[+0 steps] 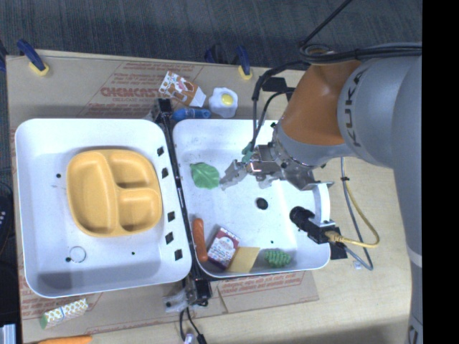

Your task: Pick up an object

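One grey arm [373,106] with an orange band reaches in from the right and bends down over the right bin [215,131]. Its pincer [233,174] hangs low over the middle of that bin, pointing toward the left wall, just beside a green leafy piece [205,175]. Whether the pincer is released or clenched I cannot tell; nothing can be seen between its fingers. Black and yellow cables trail off the wrist toward the bin's right rim.

Two white bins sit side by side on the bench [373,292]. The left bin [29,192] holds a yellow divided tray [115,190], lying flat near its centre. In the right bin, the green leafy piece lies near the left wall, about midway along it. Along the near edge lie an orange carrot [199,236] in the near-left corner, a small red packet [221,247] beside it, a yellow block [246,259] touching the packet, and a green knobbly piece [277,257] further right. A small dark spot [262,204] marks the bin floor near the centre.

Outside the bins, near the far edge of the bench, stand a small printed carton [176,87], a blue item [190,113] and a yellow-and-white item [224,100]. A wrapped sweet [64,312] lies by the near-left corner.

The right bin's far-left floor is open, as is the stretch between the leafy piece and the near-edge row.
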You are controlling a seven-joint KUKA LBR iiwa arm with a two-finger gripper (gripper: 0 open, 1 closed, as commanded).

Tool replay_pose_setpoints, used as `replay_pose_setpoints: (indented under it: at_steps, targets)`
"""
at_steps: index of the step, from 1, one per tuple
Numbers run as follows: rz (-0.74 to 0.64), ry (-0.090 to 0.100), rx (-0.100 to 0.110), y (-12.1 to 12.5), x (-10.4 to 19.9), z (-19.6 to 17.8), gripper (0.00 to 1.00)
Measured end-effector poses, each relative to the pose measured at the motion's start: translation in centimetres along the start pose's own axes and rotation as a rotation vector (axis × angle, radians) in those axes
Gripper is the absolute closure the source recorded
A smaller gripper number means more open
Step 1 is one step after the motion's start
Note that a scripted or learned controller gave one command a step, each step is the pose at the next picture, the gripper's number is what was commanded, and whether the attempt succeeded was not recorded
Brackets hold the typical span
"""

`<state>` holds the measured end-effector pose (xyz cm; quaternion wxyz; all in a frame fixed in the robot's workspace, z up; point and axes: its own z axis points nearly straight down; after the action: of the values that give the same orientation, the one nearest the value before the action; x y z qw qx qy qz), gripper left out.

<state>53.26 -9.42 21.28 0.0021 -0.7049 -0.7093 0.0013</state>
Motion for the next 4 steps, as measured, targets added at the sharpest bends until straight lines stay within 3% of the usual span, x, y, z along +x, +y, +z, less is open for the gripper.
replay_pose_setpoints:
  at_steps: [1,2,3,4]
  targets:
    - [0.124,0.000,0.000,-2.7,-0.6,12.2,0.00]
    - [-0.133,-0.002,-0.002,-5.6,-0.3,12.2,0.00]
    - [-0.588,-0.011,-0.006,-5.5,-0.6,12.0,0.00]
    - [-0.476,-0.009,-0.005,-5.6,-0.6,12.1,0.00]
